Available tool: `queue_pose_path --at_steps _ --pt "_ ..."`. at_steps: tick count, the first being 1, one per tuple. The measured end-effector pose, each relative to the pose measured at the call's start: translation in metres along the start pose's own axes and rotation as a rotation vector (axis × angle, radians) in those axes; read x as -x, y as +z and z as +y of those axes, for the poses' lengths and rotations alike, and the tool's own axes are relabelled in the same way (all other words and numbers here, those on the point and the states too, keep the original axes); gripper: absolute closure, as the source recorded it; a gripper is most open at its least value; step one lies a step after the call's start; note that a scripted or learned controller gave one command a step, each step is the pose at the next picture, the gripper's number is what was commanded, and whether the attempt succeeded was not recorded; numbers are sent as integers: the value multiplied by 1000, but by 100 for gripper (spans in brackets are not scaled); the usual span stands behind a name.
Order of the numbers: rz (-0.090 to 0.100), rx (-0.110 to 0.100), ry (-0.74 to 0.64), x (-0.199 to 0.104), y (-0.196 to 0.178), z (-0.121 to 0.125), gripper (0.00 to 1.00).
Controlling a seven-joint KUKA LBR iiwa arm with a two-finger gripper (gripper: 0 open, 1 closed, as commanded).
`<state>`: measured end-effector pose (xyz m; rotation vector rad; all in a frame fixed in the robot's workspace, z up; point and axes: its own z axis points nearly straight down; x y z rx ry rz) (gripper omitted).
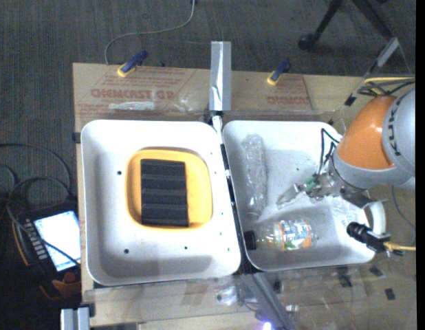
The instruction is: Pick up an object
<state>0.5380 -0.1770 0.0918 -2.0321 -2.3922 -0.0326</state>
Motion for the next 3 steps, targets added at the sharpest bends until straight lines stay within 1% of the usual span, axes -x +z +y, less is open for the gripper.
queue_pose_path --at_steps 1,2,3 --pt "-8 8 36 -7 -1 -33 0" --pt "-11 8 38 -6 -10 -33 100" --pt "-11 8 38 -6 -10 -33 0"
